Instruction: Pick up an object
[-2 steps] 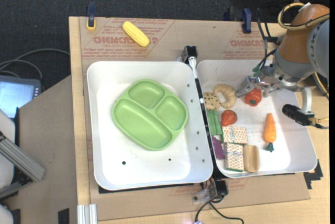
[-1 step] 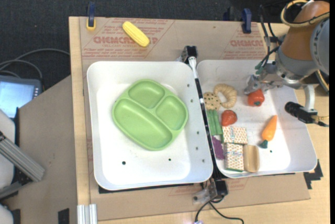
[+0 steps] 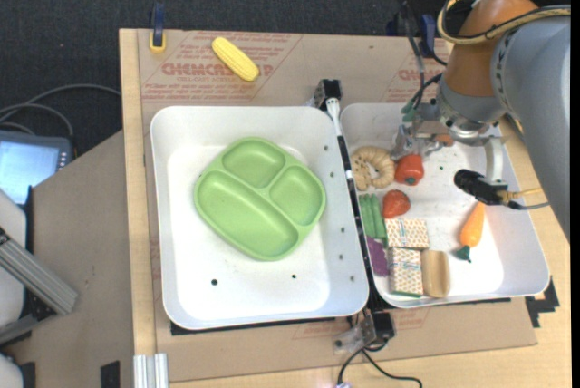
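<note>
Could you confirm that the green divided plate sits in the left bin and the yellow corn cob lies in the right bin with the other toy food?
One detail is wrong. In the camera view the yellow corn cob lies outside both bins, on the cardboard behind the left bin. The green divided plate does sit in the left bin, and the other toy food is in the right bin.

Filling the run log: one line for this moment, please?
arm: over right bin | gripper: low by red tomato | grasp: unconfirmed | left bin: green divided plate
</note>
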### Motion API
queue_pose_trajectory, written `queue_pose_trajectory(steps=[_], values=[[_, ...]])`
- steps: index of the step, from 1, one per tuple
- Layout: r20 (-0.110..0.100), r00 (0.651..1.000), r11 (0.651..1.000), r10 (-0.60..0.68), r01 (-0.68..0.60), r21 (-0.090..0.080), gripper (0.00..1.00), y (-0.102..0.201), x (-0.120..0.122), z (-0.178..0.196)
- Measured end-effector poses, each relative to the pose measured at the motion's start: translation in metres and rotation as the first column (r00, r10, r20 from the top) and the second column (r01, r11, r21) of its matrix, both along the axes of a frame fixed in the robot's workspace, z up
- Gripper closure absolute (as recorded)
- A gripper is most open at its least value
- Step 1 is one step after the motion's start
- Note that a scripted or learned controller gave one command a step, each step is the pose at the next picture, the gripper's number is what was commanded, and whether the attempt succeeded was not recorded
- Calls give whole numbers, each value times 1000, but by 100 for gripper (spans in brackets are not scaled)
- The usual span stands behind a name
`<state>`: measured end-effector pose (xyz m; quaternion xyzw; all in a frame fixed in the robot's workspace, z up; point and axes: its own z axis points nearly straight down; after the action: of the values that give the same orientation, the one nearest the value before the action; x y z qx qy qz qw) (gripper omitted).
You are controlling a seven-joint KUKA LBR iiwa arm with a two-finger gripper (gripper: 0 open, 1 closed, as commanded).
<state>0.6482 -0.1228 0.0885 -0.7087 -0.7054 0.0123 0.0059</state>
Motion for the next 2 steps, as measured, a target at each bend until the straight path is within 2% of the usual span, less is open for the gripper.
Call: queue_pose_trajectory(steps=[1,2], values=[[35,999,1000,12,-12,11,100,73,-20,103],[26,1000,1000,6,-6,9,0,69,-21,96]])
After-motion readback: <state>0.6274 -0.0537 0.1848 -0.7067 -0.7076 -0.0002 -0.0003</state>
